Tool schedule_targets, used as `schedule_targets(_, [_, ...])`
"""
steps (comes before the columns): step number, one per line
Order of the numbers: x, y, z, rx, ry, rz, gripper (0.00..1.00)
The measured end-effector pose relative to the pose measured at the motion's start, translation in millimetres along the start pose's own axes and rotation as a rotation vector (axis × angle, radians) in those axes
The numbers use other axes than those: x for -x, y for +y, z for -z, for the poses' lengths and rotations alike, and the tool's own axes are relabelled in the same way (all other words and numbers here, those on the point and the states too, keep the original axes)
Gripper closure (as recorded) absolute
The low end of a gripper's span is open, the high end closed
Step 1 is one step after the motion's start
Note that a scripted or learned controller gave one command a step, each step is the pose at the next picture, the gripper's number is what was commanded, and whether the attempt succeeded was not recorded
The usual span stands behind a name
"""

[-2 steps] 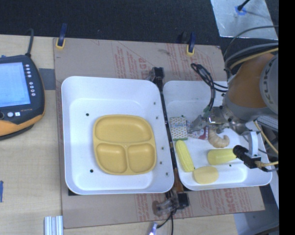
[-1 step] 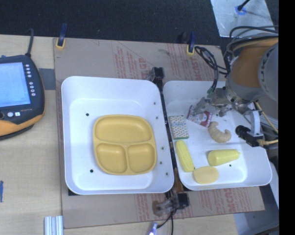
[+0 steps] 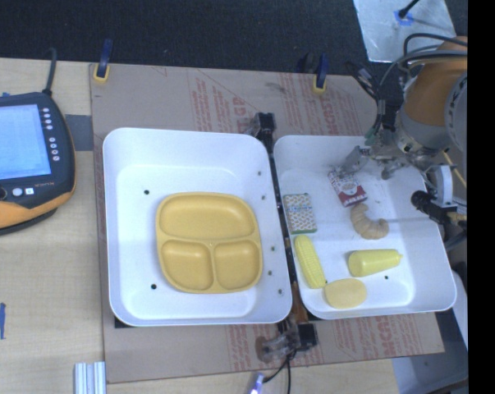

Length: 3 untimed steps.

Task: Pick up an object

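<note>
The gripper [image 3: 370, 156], jaw state not discernible, hovers over the right bin's [image 3: 428, 298] far edge, with the red-and-white packet [image 3: 347, 189] just beside it on the near-left, its long axis running diagonally.

One fixed camera looks down at a slant from above the pale wooden surface [image 3: 42, 302], taking in both shallow white plastic bins [image 3: 124, 220] mid-frame
</note>
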<state>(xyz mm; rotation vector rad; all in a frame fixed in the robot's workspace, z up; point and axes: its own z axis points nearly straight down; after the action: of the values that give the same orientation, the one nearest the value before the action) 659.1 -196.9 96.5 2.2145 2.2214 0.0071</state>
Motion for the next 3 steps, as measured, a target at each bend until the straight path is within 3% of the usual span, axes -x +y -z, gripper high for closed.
schedule_targets(1, [-53.5, -50.8, -4.4, -0.011, 0.000, 0.004, 0.00])
schedule_targets(2, [-27.6, -12.0, -4.1, -0.008, 0.001, 0.002, 0.00])
schedule_targets(3, [-43.0, -48.0, -4.4, -0.011, -0.001, 0.001, 0.00])
